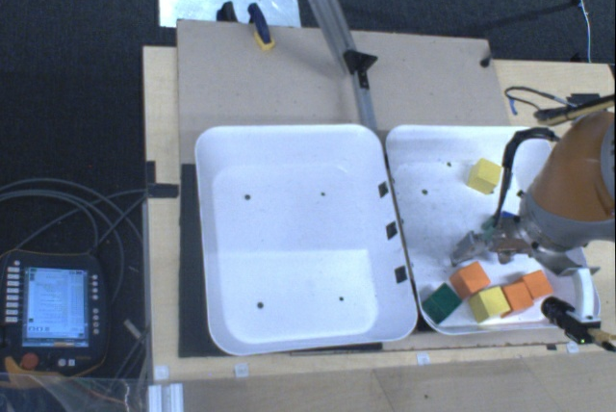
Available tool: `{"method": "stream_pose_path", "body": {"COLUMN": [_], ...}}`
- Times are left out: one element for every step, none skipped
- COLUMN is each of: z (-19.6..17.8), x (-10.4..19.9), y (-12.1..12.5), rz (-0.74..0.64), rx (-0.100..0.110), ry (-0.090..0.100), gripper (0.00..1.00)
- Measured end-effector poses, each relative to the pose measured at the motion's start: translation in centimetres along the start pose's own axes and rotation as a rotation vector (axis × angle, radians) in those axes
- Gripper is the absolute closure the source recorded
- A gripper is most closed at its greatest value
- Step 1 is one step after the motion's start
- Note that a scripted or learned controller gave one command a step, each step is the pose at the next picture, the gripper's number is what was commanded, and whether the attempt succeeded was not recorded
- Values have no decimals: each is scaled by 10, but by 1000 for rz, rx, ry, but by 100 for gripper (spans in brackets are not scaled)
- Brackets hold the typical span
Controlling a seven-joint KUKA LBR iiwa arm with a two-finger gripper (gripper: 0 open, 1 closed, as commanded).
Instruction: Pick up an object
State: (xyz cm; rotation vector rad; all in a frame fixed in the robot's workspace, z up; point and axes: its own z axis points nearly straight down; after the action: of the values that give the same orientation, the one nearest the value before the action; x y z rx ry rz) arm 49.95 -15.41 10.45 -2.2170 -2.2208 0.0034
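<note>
The two-finger gripper (pixel 481 249) was down in the right-hand shallow white plastic bin (pixel 423 155), near its front edge, right above a cluster of little blocks. Honestly couldn't tell whether it was clamped on anything or not; the metal bits blurred together there, and the wrist covered a good part of it.

Just under the gripper sat a small orange cube (pixel 471 278), touching or nearly touching it, but I couldn't see it actually gripped. Beside that lay a yellow cube (pixel 490 303), then two more orange blocks (pixel 527 290) trailing toward the bin's right front corner, partly tucked under the arm. A dark green cube (pixel 441 302) sat at the bin's front left corner. Another yellow cube (pixel 485 175) was off by itself nearer the back edge.

The grey arm with its orange band (pixel 577 179) came in from the right, cut off by the frame edge, hiding the bin's right wall.

The left-hand white bin (pixel 289 237) sat beside it, edges touching.
</note>
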Motion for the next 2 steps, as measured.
{"method": "stream_pose_path", "body": {"z": [-14, -64], "x": [-1, 5], "y": [2, 12], "rz": [-2, -4], "rx": [-8, -11], "ry": [-2, -3], "gripper": [100, 100]}}
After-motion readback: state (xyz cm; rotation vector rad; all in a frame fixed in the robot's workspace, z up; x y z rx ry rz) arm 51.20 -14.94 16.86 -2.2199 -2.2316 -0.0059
